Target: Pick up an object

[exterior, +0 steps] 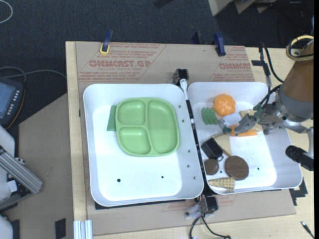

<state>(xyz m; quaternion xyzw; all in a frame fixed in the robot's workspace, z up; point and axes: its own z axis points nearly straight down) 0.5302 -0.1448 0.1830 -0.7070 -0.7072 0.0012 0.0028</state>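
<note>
Jaws [242,127] over right bin [279,176], orange piece [247,132] just beneath

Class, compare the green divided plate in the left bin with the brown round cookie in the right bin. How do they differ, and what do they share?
The green plate is far larger than the brown cookie. The plate is a rounded square split into three compartments; the cookie is a plain disc. The plate lies alone in the left bin, while the cookie sits among other items in the right bin. Both lie flat.
</note>
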